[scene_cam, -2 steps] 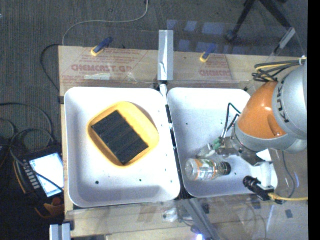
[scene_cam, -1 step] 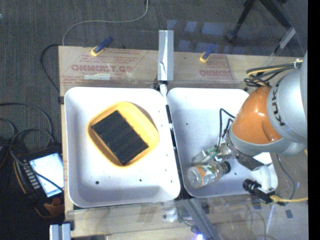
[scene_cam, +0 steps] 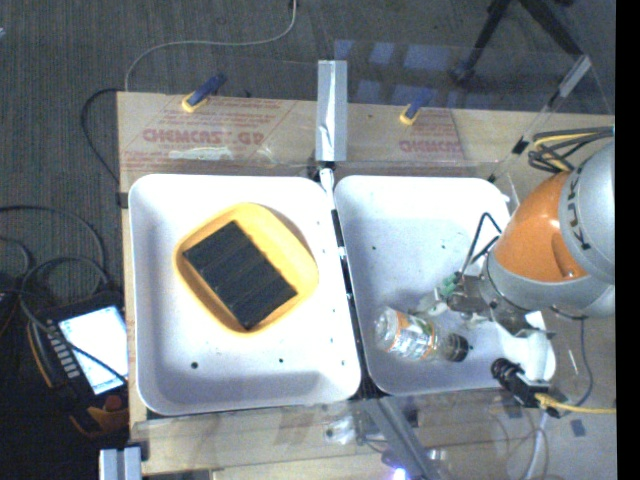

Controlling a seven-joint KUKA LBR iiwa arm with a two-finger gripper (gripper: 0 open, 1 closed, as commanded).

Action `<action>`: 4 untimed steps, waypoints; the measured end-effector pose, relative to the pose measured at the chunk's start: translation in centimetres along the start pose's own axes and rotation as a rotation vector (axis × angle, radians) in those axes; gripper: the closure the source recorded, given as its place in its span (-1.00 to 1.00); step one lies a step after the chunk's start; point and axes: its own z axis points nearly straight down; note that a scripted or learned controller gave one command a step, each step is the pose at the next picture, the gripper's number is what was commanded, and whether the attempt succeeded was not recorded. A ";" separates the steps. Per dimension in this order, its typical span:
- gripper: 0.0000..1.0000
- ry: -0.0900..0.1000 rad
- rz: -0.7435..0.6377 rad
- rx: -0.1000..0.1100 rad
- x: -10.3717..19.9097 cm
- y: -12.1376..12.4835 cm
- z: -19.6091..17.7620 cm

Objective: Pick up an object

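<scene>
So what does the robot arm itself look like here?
The arm is bulky and rounded, grey with a glossy orange band above the wrist. Below that sits a grey collar and a white piece with black fittings. Thin black cables loop beside the band, and yellow and black wires run near its base and lower end.

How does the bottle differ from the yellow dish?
The bottle is clear, small and lies on its side in the right bin; the dish is yellow, much wider and sits flat in the left bin, holding a black slab. The bottle lies near the arm; the dish lies far from it.
</scene>
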 end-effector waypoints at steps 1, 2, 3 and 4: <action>-1.00 -0.008 -0.086 -0.004 4.9 -0.6 0.0; -1.00 -0.004 0.056 0.020 0.5 -0.8 -1.2; -1.00 -0.007 0.024 0.001 -2.8 7.7 0.2; -1.00 -0.004 -0.099 0.003 3.7 11.4 0.3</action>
